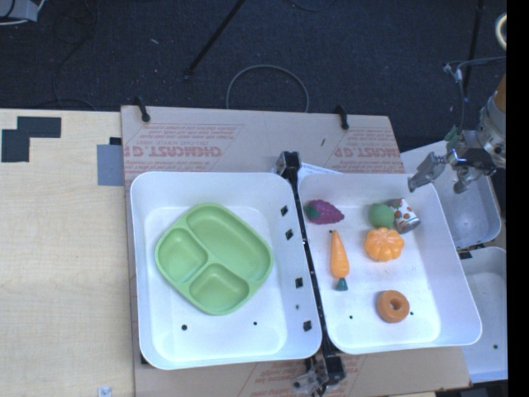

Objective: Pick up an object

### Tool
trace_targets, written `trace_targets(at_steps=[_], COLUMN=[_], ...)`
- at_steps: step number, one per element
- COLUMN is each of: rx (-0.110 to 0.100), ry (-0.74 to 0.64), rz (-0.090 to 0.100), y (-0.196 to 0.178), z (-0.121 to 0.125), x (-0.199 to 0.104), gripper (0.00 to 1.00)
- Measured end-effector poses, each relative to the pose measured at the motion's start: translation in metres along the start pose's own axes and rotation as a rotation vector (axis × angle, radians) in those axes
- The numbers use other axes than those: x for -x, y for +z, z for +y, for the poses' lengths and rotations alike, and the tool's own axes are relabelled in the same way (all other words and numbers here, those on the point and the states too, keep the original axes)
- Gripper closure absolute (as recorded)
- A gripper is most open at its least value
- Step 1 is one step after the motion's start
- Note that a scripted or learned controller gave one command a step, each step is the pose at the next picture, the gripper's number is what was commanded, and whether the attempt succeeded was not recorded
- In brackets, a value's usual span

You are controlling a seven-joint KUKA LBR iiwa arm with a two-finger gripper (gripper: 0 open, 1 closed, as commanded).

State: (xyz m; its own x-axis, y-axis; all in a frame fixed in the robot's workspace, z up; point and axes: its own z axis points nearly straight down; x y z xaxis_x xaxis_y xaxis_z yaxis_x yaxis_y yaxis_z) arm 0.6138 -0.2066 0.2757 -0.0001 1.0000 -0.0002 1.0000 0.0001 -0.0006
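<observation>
A robot arm's end effector (444, 170) hung at the right edge of the frame, just outside the upper right corner of the right bin (450, 304), with nothing visibly caught in it; whether it was spread or pressed together could not be told from this slanted overhead view.

The candidates for the pick all lay in the right bin: a purple bunch of grapes (325, 212) near its upper left, an orange carrot (339, 257) pointing down the frame beside the divider, a green round fruit (381, 215) touching a small red-and-white cup (405, 216) at the upper right, an orange pumpkin-like piece (384, 244) just below them, and a glazed doughnut (393, 306) alone at the lower right. The left bin (157, 329) held a green compartment plate (214, 257).

By this view, the doughnut or the carrot looked the cleanest target, each lying apart from its neighbours, so a straight descent with room either side would have served; the crowded cluster at the upper right, nearest the arm, risked a nudge or a double catch.

The cardboard (248, 143) under the bins on the bench (58, 246) carried red printing, upside down to the camera, too faint to make out with confidence. The cup's markings were too small to read.
</observation>
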Motion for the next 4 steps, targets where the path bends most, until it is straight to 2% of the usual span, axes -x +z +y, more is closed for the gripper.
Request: trace_targets(at_steps=[1,3,4], rx=[-0.007,-0.004,-0.002], ry=[0.0,0.001,0.001], rz=[0.002,0.001,0.001], y=[0.064,0.151,0.138], z=[0.001,0.0,0.0], x=[-0.004,-0.001,-0.001], gripper=[0.0,0.0,1.0])
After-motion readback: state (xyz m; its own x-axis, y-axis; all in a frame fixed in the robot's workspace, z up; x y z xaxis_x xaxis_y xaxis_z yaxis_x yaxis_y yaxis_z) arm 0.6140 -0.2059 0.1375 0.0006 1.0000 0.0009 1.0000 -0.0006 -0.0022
